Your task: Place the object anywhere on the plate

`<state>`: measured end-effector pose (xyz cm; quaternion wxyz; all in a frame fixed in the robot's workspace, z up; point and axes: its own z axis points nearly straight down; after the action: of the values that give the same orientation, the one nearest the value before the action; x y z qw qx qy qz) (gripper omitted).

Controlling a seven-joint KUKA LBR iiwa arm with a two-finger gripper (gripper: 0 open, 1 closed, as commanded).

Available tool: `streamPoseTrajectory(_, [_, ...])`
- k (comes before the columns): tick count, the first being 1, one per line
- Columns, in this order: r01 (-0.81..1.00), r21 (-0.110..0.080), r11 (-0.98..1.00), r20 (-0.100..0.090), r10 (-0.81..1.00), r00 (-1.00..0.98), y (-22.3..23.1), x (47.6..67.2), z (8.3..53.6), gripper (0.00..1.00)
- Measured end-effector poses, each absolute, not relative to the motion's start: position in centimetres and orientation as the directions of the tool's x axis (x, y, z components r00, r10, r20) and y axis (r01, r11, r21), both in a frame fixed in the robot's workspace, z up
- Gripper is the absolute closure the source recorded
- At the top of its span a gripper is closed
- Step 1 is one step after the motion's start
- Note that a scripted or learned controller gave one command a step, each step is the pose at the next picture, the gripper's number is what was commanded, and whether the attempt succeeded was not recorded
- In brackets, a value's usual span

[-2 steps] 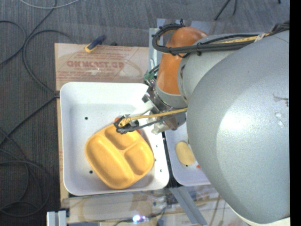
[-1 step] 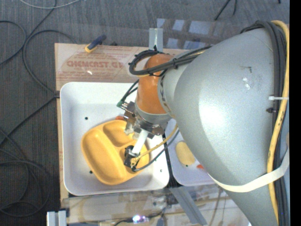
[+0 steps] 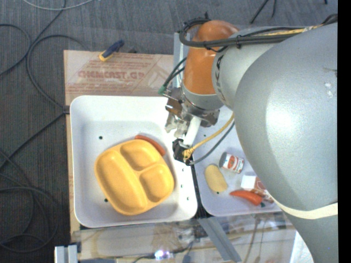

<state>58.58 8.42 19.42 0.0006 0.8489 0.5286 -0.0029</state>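
Note:
A yellow divided plate (image 3: 134, 176) lies in the left bin (image 3: 88, 119), tilted a little on its base. An orange-red object (image 3: 152, 142) peeks out from behind the plate's far rim, mostly hidden by it. My gripper (image 3: 174, 124) hangs over the left bin's right wall, just above and to the right of the plate's far corner. I see nothing held in it. In the right bin (image 3: 204, 201) lie a pale yellow oval object (image 3: 215, 178), a small red-and-white can (image 3: 232, 162) and an orange carrot-like object (image 3: 247, 196).
The arm's large grey body covers most of the right bin. A white piece (image 3: 249, 180) lies beside the can. A cardboard sheet (image 3: 115, 75) with a blue-and-yellow tool (image 3: 111, 50) sits behind the left bin. Cables run over the floor at left.

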Motion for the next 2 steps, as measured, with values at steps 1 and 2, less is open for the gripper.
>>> streamPoseTrajectory(1, [0.654, 0.000, -0.757, -0.008, 0.654, 0.757, 9.1, 59.1, 18.2, 1.00])
streamPoseTrajectory(2, [0.715, 0.000, -0.700, -0.006, 0.715, 0.700, 15.6, 59.2, 21.1, 1.00])
